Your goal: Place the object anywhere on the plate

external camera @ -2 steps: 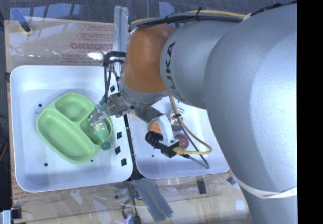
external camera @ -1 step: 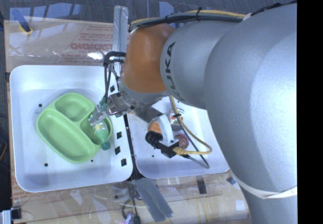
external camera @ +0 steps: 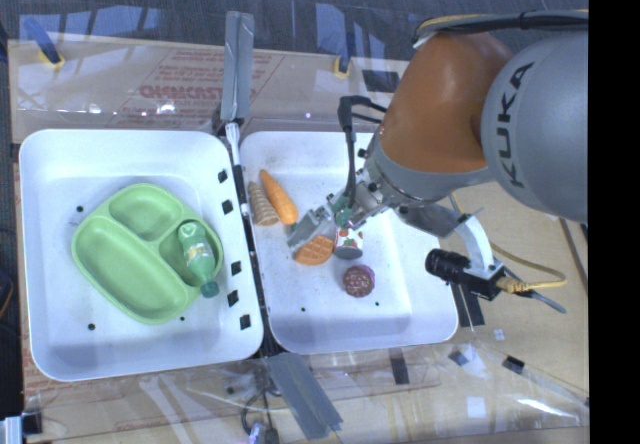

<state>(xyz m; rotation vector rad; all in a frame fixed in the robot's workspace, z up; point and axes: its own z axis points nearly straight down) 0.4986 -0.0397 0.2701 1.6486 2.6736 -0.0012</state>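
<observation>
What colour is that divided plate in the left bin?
Light green: the plate shows plainly in the camera view, with a green bottle resting on its right side.

The green plate [external camera: 135,252] looked like smooth, slightly glossy plastic. The white bins [external camera: 60,352] were matt plastic. The arm's orange band [external camera: 440,112] and grey shell [external camera: 540,122] shone smooth.

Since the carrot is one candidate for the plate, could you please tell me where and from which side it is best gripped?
Grip the carrot across its middle, coming straight down from above. It lies flat and slanted in the right bin, its long tapered body closely flanked by the ridged cone on its left, so closing across the narrow width, with care for that neighbour, looks safest.
</observation>
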